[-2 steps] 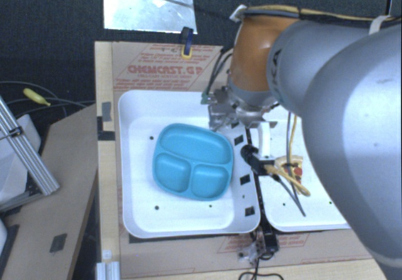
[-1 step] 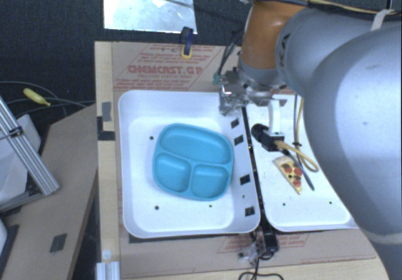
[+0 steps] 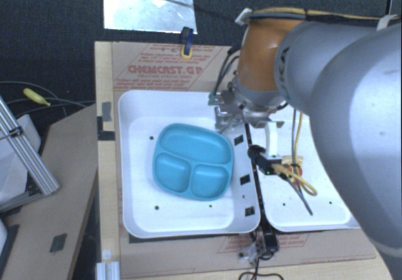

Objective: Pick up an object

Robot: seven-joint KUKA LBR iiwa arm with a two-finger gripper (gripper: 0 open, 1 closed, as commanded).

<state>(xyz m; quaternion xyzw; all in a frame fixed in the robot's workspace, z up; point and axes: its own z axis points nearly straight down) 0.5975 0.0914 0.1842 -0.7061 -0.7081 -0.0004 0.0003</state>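
I cannot tell whether my jaws are spread or pressed together: my gripper hangs under the orange band of my wrist, and the slanting view hides the tips. Nothing visible sits between them, so I count myself as carrying nothing.

Just below and to the left of me lies the blue plate, the thing I judge easiest to take. It rests flat on the floor of the left bin, around the middle and a little toward the bin's right wall. Its far right corner is the part closest under me. It has one long compartment along its far side and two smaller ones along its near side, with raised ridges between them.

I judge it to be moulded plastic: light, stiff, not fragile, but smooth and likely slippery. It looks too wide to span, so I would pinch the rim, one jaw inside the compartment and one outside. Lying flat, it leaves little room under the edge, and a shallow bite could slide off. Held by one edge, it may also tip.

The right bin holds a thin dark stick near its middle.
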